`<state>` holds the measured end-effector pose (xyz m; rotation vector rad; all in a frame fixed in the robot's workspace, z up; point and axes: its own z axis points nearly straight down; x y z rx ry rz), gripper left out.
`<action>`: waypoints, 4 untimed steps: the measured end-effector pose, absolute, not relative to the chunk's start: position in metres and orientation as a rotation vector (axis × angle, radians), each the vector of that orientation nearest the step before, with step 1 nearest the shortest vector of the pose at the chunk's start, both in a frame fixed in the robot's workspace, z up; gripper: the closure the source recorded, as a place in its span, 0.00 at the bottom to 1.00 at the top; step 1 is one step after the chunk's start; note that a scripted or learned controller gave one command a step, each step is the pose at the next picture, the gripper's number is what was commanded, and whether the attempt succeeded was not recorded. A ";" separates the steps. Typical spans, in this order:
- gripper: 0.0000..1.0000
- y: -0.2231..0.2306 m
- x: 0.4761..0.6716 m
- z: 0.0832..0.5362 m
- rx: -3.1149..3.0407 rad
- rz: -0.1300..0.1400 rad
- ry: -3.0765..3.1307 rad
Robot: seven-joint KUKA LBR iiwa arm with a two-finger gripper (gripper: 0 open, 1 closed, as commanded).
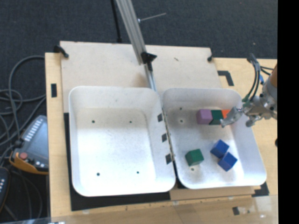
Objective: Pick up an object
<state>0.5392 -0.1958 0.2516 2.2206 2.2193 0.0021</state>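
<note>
— Cut off at the right edge: most of the arm.
— Half hidden behind the gripper: an orange block. Fingers too blurry to read.

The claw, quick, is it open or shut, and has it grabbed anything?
Claw: can't tell if it is open or shut. It is over the right bin, by the orange block. No block seen in it.

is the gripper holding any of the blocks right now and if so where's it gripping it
It cannot be told. The gripper sits at the orange block beside the dark green block, but no block is seen between its fingers.
</note>
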 end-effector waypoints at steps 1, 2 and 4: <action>0.00 -0.194 0.588 0.131 2.219 -0.005 2.228; 0.00 -0.191 0.623 0.098 2.220 0.002 2.226; 0.00 -0.151 0.569 0.192 2.212 0.007 2.218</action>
